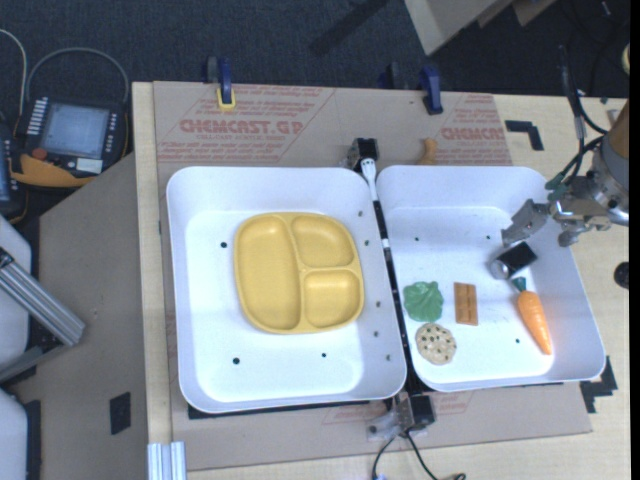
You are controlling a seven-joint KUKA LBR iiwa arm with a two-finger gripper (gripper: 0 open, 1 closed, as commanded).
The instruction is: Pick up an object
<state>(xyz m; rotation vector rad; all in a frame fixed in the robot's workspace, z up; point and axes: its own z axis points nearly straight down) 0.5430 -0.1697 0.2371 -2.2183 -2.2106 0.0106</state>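
grey robot arm [618,153]: cut off by the right edge above the wrist
red lettering [475,133] on the brown cardboard sheet [150,268] covering the desk: lower part hidden by the far rim of the right shallow white bin [470,172]; letters blurred
small orange-brown piece [428,151]: lower end hidden behind that rim; too small to tell what it is
green crumpled lump [423,299]: too small to identify
orange carrot [534,320]: green stub at its top end too small to make out
black handheld pendant with a screen [72,130]: display blurred, cable running off the left edge
silver aluminium bar [38,306]: cut off by the left edge
beige slanted panel [470,8]: cut off by the top edge
black cable [395,460]: runs off the bottom edge
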